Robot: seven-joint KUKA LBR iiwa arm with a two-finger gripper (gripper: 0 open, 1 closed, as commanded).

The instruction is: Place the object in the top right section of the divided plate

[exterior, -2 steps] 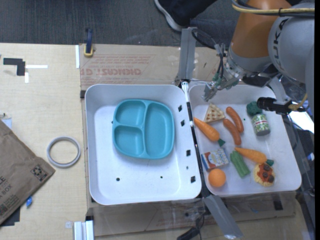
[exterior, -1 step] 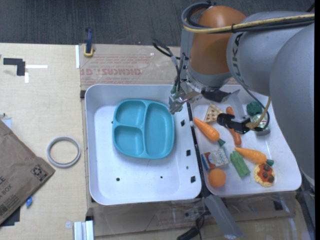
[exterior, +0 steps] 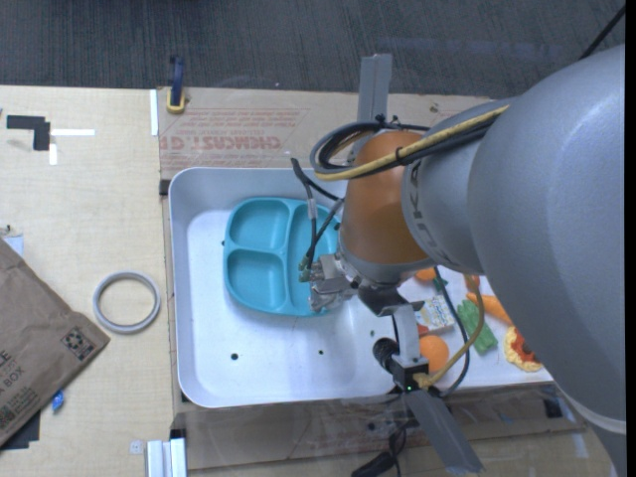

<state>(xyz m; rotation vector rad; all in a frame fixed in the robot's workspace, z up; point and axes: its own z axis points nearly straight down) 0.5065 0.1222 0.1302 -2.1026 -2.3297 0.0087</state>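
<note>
Camera view, slanted from above: the grey arm (exterior: 527,187) with its orange band (exterior: 383,202) comes in from the right and hangs low over the white bin (exterior: 199,366). The teal divided plate (exterior: 260,256) lies flat in that bin's upper middle, its three sections open upward so something can be dropped straight in. The gripper (exterior: 326,284) sits at the plate's right rim, next to the long right-hand section. The wrist hides most of that side, so which compartment lies under it can't be settled.

Gripper state: cannot tell, as the wrist bulk and cables (exterior: 343,147) cover it. Nothing can be confirmed as held.

Task's object: probably one of the toy foods heaped in the neighbouring bin to the right, where an orange ball (exterior: 431,351), a green piece (exterior: 475,328) and a pizza-like slice (exterior: 522,351) lie close together, partly under the arm. Which one is meant is unclear.

On the table to the left, well apart from the bins: a grey tape ring (exterior: 127,300) and a cardboard box (exterior: 35,351).
</note>
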